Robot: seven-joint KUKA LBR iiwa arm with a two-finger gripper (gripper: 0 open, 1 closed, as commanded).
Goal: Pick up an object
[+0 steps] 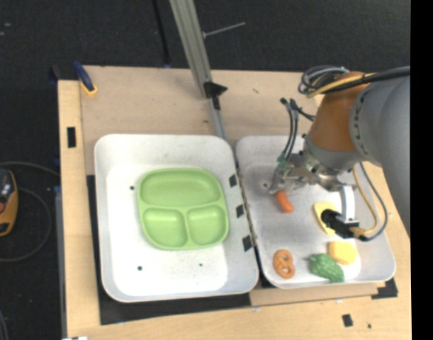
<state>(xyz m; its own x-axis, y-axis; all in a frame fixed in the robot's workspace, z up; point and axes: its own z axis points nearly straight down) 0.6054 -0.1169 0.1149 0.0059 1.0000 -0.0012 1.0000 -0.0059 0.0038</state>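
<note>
one gap decides the next move: the carrot [284, 202] lies just below and a touch right of the gripper [276, 184], close to it but not between its tips. whether the gripper is open or closed i cannot tell; the wrist and cables crowd over it.

the carrot is a small orange stub, smooth and rounded, its long axis running from upper left to lower right. it sits in the upper middle of the right bin [372, 275], on bare white floor. judging from that, a short drop toward the lower right, with the closing line set across the carrot's narrow width, would suit best; a grasp along its length would likely slip off the ends.

well apart, along the bin's lower edge, lie a pretzel [284, 263], brown and looped, a green toy [327, 267], knobbly, and a yellow block [343, 252], soft-cornered. a banana [326, 214], yellow and curved, sits near the arm's black fitting.

the left bin [113, 275] holds a green tray [181, 208], matte plastic with three hollows.
</note>
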